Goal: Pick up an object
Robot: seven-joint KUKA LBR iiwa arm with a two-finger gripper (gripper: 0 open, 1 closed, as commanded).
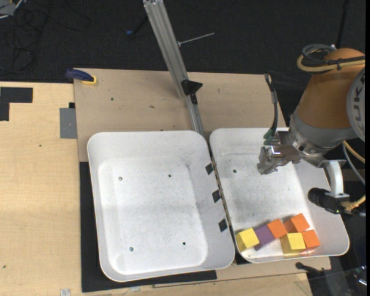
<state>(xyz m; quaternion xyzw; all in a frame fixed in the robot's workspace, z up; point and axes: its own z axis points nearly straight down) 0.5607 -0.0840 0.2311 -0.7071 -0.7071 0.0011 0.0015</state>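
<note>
1. Left bin (149,261): shallow white plastic tray w/ rounded corners, faintly speckled floor w/ a few dark dots. It sits just left of the right bin, rims touching along a seam w/ small black clips.
2. Metal rail (170,51): a slim grey extrusion that slants up and away from the seam's far end, w/ a black bracket partway down.
3. Right bin (243,140): same white moulded plastic, matte. All pickable items lie in its near corner.
4. Blocks (277,233): small cubes clustered against the right bin's near rim. From the left: yellow, purple, orange, then another yellow and two more orange toward the right corner. Flat faces, sharp edges, look rigid; several touch each other.
5. Gripper (269,165): metallic grey, hangs over the far-middle of the right bin, well apart from the blocks. Can't tell if it's spread or pressed together; too small and dark. Nothing visible between the tips.
6. Arm: grey w/ orange band, enters from the right of the right bin.
7. Progress, as I judge it: early. No block lifted, none contacted. Left to do: move toward the near corner, descend, close on one cube, lift.
</note>
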